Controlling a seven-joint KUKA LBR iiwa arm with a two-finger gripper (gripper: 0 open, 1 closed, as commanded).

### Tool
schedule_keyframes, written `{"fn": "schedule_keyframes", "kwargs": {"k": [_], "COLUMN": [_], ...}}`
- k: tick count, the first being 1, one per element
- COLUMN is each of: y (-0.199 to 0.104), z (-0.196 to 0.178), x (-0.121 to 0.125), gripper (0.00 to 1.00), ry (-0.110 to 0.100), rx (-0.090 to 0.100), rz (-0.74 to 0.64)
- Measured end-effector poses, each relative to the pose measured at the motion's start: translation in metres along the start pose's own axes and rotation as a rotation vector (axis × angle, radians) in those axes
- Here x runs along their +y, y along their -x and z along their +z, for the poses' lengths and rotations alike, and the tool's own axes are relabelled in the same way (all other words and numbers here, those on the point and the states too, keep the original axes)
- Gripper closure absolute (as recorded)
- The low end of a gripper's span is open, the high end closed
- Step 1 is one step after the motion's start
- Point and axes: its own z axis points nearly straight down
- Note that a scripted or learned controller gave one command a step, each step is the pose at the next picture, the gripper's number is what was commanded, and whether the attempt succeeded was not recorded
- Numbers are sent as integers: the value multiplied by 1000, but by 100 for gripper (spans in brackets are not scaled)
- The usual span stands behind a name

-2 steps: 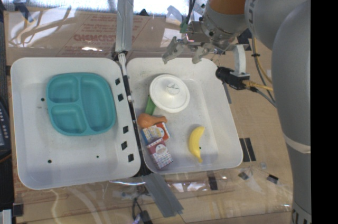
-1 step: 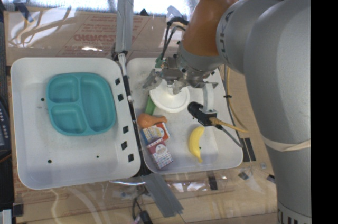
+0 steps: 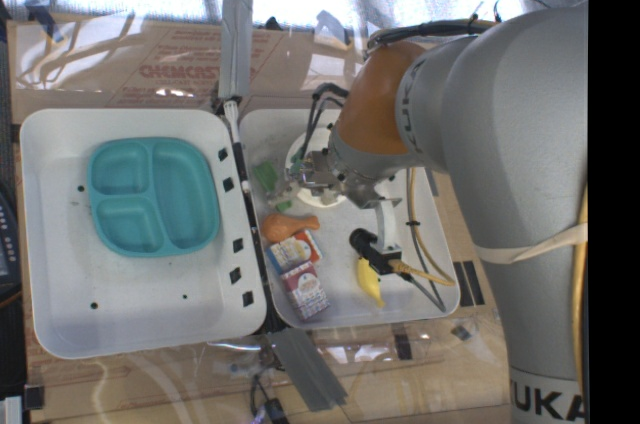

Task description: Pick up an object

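The right bin [image 3: 432,212] holds several small things. A green piece [image 3: 266,176] lies near its left wall, with an orange drumstick-shaped toy [image 3: 288,226] just below it. Two small printed cartons [image 3: 294,253] [image 3: 307,291] sit toward the front, and a yellow banana [image 3: 370,284] lies at the front middle. My gripper [image 3: 304,172] hangs low over the back left part of this bin, above a white round dish [image 3: 330,199] and right of the green piece. The wrist hides what is under it.
In the left bin [image 3: 50,292] lies a teal divided plate [image 3: 152,195]. A grey divider strip [image 3: 236,42] runs between the bins at the back. The bulky grey arm [image 3: 500,142] covers the right bin's right side.
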Motion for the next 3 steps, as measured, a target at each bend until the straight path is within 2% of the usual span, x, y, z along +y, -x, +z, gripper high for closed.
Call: {"fn": "schedule_keyframes", "kwargs": {"k": [1, 2, 3], "y": [2, 23, 18], "z": [-7, -7, -2], "x": [1, 20, 30], "gripper": [100, 100, 100], "ry": [-3, -12, -7], "rx": [-3, 0, -1], "rz": [-4, 110, 150]}}
